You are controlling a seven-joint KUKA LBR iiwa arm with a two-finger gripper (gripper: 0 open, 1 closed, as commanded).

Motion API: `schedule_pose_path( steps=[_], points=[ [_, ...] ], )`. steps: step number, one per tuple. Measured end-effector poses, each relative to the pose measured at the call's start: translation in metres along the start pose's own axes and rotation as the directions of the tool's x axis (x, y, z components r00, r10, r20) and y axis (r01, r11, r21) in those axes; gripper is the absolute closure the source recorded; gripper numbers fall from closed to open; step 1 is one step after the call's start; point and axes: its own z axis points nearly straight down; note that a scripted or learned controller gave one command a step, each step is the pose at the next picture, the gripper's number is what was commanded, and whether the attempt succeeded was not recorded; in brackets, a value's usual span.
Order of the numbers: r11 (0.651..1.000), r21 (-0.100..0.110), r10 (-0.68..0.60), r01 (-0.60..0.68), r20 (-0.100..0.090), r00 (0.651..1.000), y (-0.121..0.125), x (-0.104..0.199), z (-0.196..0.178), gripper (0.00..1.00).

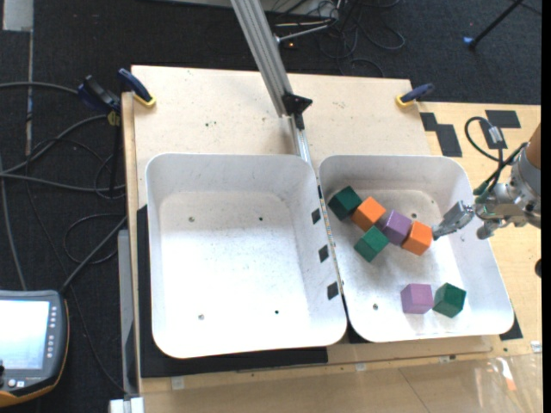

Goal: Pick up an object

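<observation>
right bin, middle: a cluster of five cubes lay close together, well inside the walls.
orange cube (417, 238): at the cluster's right end, touching a purple cube (397, 226) on its left; the gripper's tip was right against its right side.
gripper (449, 223): it reached in from the right, low over the right bin; i cannot tell whether the fingers were spread or pressed together, and no cube showed between them.
rest of cluster: a second orange cube (371, 212) sat up-left of the purple one, a green cube (346, 202) further up-left, and another green cube (372, 244) just below the chain.
loose pair: a purple cube (417, 298) and a green cube (449, 299) sat side by side, nearly touching, near the bin's front right corner, apart from the cluster.
right bin (482, 231): white, shallow, speckled.
left bin (164, 231): white, shallow, beside the right one, their walls meeting along the middle.
arm (525, 183): grey, entering at the right edge.
bench (215, 110): pale board under both bins, with a yellow clamp at each back corner.
pole (263, 46): a slanted metal bar ran down from the top to the seam between the bins.
floor: dark, with black cables, and a handheld screen (30, 338) at lower left.
</observation>
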Motion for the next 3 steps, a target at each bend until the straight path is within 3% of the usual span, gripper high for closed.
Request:
schedule_pose_path(
  steps=[1, 3],
  points=[
    [1.0, -0.001, 0.002, -0.002, 0.0, 1.0, 0.0, 0.0, 0.0, 0.0],
    [1.0, 0.006, 0.004, -0.004, -0.002, 1.0, -0.01, 0.002, 0.109, 0.0]
  ],
)
